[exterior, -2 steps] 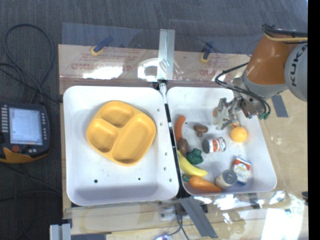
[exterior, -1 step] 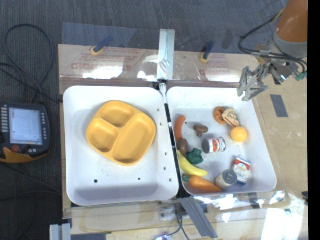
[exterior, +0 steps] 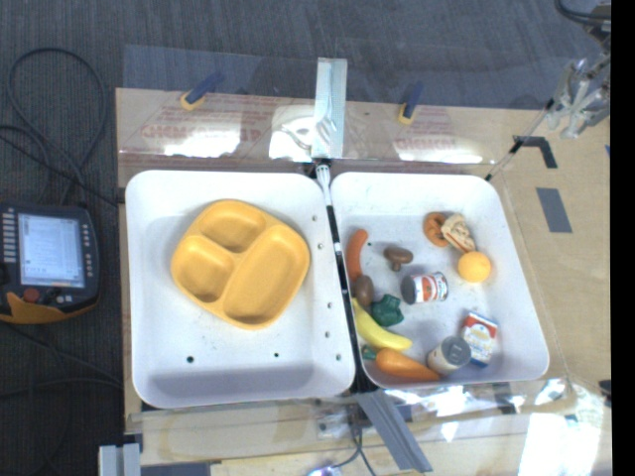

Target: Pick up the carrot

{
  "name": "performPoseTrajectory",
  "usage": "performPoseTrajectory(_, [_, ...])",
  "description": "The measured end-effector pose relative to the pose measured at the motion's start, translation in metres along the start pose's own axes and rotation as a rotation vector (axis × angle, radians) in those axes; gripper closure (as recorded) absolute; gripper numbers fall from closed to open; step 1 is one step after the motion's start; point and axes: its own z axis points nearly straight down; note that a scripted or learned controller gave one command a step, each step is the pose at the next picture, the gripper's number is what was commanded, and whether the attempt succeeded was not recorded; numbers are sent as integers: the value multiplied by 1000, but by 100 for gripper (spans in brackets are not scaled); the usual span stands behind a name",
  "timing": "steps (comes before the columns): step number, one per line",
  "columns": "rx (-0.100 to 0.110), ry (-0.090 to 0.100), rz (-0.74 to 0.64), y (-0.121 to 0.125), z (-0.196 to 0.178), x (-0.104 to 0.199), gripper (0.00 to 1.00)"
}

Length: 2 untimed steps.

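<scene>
The carrot (exterior: 405, 367) is orange and tapered, and lies flat along the front wall of the right bin (exterior: 516, 266). A green end at its left touches the yellow banana (exterior: 380, 333). A small grey-topped can (exterior: 451, 353) leans against its right tip. My gripper (exterior: 582, 99) shows as a pale metallic shape at the far upper right, outside the bins and well away from the carrot. It is too small and blurred to read.
The right bin also holds a red-orange sausage shape (exterior: 355, 251), a mushroom (exterior: 398, 257), a red-labelled tin (exterior: 427, 288), an orange ball (exterior: 475, 267), a pretzel-like snack (exterior: 446, 230), a small carton (exterior: 480, 336) and a green vegetable (exterior: 387, 311). A yellow divided plate (exterior: 241, 262) sits in the left bin (exterior: 159, 365).
</scene>
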Motion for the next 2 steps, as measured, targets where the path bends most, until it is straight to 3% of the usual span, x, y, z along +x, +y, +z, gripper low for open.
performPoseTrajectory(1, [-13, 6, -1, 1, 8, 0, 0])
performPoseTrajectory(2, [-18, 3, -544, 38, 24, 41, 0])
